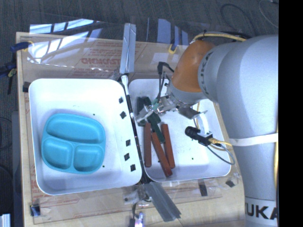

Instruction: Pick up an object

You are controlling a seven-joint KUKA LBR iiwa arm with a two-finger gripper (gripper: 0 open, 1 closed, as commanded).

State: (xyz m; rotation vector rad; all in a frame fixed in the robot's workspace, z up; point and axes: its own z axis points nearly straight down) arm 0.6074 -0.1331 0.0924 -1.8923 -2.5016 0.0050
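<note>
In the right bin (pixel 208 167) lie several long brown sticks (pixel 161 151), side by side and running from its middle toward the front edge. A dark green piece (pixel 155 126) rests across their upper ends. My gripper (pixel 147 109) is low over the bin's back left part, just above the upper ends of the sticks and close to the wall between the bins. The grey arm with its orange band (pixel 189 72) reaches in from the right and hides the bin's back right part. I see nothing clearly held in the gripper.
The left bin (pixel 42 91) holds a blue divided plate (pixel 73 142) in its left half. A black plug with a yellow cable (pixel 199 135) hangs by the arm over the right bin. A raised divider (pixel 132 141) with black clips separates the bins.
</note>
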